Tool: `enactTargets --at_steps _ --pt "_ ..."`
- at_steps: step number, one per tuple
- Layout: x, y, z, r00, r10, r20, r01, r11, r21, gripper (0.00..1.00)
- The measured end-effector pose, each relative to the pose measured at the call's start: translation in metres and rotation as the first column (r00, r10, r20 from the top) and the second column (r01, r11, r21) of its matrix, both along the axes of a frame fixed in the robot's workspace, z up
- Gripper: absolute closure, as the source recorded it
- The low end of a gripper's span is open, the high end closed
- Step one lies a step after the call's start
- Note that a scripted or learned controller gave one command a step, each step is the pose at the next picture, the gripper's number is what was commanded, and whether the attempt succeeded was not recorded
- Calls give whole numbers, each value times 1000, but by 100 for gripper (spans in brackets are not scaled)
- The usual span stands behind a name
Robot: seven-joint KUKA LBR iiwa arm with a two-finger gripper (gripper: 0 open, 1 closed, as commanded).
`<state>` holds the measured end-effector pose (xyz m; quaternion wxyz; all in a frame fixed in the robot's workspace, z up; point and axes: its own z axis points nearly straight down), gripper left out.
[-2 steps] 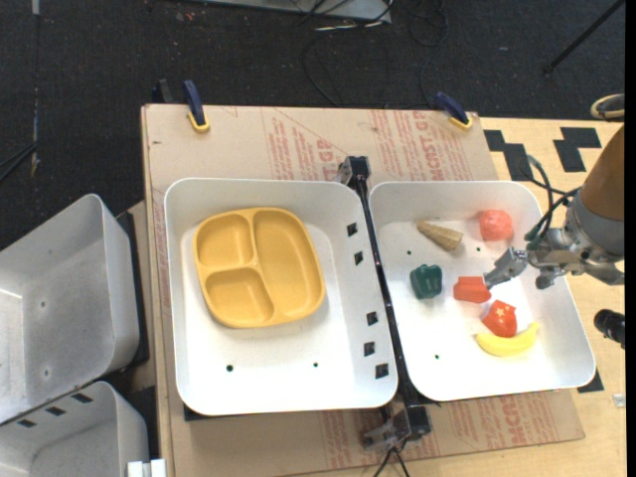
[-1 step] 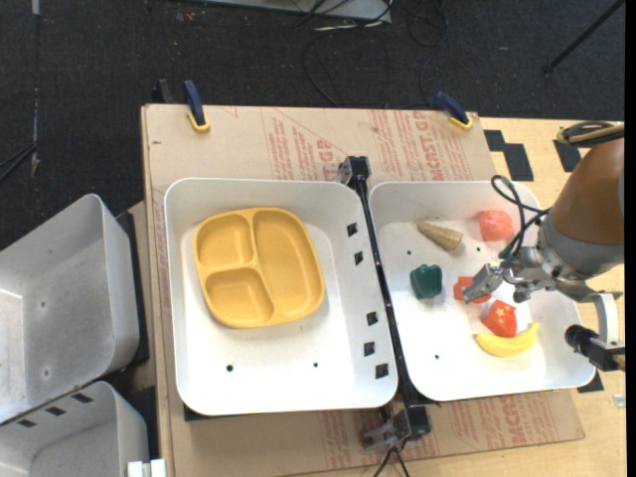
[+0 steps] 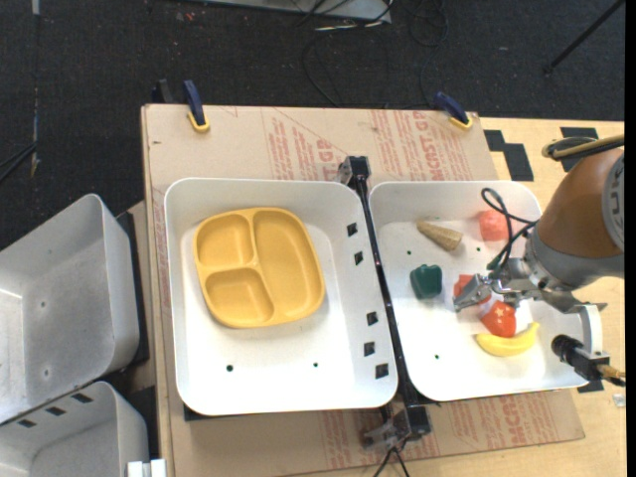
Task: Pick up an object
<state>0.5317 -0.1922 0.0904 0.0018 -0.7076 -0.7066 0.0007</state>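
Red tomato-like toy (image 3: 499,318) lies beside the pincer (image 3: 475,294); pincer's spread unclear.

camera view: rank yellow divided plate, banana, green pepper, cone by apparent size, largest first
1. yellow divided plate, by far the largest
2. banana
3. green pepper and cone: too close to call; the cone is longer, the pepper bulkier.

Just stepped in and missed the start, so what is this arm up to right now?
The arm's gripper is low in the right bin, among small toy foods: a red piece, a banana, a green pepper, a cone. Nothing is visibly lifted. A yellow divided plate lies in the left bin.
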Motion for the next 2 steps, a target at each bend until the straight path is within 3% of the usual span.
enactTargets --at_steps 1,2 --pt "1 0 12 1000 0 5 0 1000 -2 100" --pt "-1 -11 68 1000 -1 9 1 1000 -5 100"
